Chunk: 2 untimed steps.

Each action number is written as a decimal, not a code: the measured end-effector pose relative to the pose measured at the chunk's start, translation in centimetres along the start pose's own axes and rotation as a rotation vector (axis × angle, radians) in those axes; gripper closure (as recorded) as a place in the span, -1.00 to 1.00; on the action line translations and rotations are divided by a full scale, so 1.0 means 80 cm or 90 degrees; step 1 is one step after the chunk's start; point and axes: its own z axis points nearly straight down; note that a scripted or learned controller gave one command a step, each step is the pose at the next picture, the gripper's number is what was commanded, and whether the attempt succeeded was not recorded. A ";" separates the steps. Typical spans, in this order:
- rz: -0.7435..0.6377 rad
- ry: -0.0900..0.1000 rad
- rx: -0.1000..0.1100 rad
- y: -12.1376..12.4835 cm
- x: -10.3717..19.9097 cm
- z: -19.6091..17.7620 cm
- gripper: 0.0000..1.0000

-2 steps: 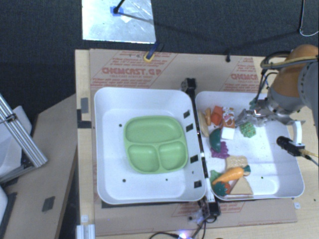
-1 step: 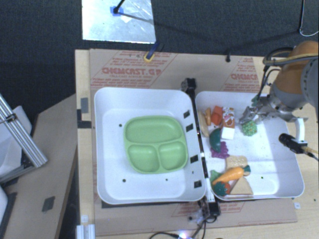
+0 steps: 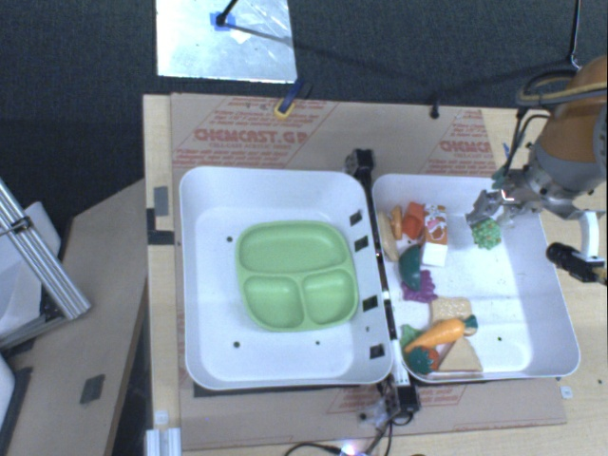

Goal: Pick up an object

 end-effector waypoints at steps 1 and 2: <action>0.000 -0.001 -0.001 -0.005 -0.001 -0.079 1.00; -0.001 0.000 0.001 -0.004 -0.001 -0.097 1.00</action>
